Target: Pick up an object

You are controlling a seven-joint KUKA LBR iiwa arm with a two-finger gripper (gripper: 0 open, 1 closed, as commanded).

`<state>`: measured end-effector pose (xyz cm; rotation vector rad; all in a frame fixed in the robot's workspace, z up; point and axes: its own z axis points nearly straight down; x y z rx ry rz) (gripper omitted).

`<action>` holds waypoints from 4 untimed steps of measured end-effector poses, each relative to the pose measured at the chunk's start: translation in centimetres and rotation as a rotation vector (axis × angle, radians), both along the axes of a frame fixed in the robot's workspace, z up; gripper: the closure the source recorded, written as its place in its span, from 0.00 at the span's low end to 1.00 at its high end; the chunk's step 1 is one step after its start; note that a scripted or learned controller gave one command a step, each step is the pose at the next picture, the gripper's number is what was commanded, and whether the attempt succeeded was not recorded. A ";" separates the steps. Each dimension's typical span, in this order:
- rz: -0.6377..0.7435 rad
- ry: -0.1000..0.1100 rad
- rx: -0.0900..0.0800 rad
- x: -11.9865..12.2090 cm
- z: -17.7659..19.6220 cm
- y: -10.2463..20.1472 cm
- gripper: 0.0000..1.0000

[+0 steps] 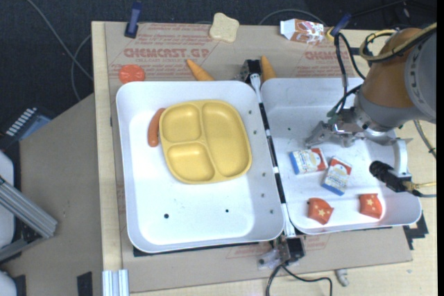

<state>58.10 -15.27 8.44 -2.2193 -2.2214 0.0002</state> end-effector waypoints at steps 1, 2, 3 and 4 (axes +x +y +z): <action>-0.001 -0.004 -0.003 -1.8 9.6 -0.2 0.00; 0.000 0.001 0.000 -3.5 8.1 2.4 0.00; 0.000 -0.001 0.000 -3.6 0.0 5.5 0.00; -0.001 -0.002 -0.001 -3.6 1.0 5.5 1.00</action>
